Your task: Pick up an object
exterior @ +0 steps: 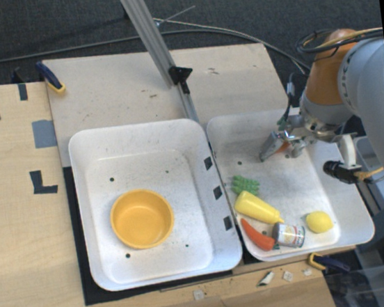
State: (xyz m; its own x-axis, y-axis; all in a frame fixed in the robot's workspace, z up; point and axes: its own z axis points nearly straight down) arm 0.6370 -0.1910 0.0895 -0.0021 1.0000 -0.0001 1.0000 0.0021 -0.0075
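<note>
Landmark: right bin (343, 238), the white bin nearer the arm; every place below is given from it.
Gripper (275, 149): over the upper half of the right bin's floor, above bare white plastic, pointing toward the bin's left wall.
Gripper state: cannot tell how wide it stands; nothing shows in its grasp.
Candidates to pick: all gathered in the right bin's lower half, well apart from the gripper.
Yellow bottle (257, 207): lies tilted near the bin's left wall, with a green leafy piece (246, 183) just above it.
Carrot (257, 235): orange, along the bin's lower left corner, touching or nearly touching the bottle.
Small jar (291, 235): on its side against the carrot, by the bin's lower rim.
Lemon (318, 222): alone toward the bin's lower right, the freest target.
Yellow bowl (142, 219): in the left bin (79, 146), beyond the right bin's left wall.
Stage: judged as approach, no pick made.
Risk, empty close: descending where it hangs now would meet only the floor.
Risk, clutter: bottle, carrot and jar crowd together, so a finger may land on a neighbour and push the pile.
Risk, slip: lemon and jar are rounded and may roll out of a pinch.
</note>
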